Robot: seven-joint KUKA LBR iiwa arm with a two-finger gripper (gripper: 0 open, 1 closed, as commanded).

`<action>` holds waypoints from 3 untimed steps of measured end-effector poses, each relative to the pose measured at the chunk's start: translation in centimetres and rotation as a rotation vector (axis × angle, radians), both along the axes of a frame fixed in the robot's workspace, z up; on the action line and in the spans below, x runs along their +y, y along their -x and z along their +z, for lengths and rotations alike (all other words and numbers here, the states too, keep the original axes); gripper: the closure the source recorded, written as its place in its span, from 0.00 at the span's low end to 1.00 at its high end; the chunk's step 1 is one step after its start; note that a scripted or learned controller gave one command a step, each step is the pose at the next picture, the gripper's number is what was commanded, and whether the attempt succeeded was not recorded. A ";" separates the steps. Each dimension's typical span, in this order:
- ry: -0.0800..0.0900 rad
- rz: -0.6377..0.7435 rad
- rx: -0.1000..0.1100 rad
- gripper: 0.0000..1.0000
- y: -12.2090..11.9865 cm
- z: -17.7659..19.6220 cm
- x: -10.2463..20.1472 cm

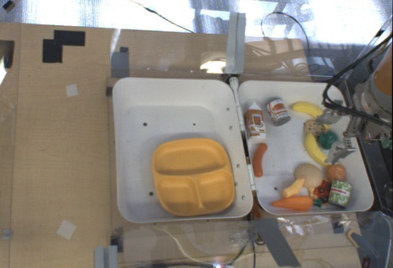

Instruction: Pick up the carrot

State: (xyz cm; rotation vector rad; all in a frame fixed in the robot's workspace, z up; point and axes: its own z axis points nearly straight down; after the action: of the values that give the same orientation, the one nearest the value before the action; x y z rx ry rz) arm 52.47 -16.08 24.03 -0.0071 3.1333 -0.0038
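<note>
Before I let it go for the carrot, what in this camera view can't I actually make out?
- Gripper: small against the right bin's clutter; finger state unreadable.
- Arm: cut off by the right edge.
- Carrot: its right end meets a small red and green item; too small to tell whether they overlap.
- Cookie and teal toy: partly covered by the gripper's metal parts.
- Can and carton: labels too small to read.
</note>
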 end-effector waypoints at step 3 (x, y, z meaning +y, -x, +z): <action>0.001 -0.080 -0.010 0.00 2.9 -15.0 7.2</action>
State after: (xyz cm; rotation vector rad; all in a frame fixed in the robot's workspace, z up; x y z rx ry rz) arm 49.60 -8.87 9.02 0.1172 3.1215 -0.0061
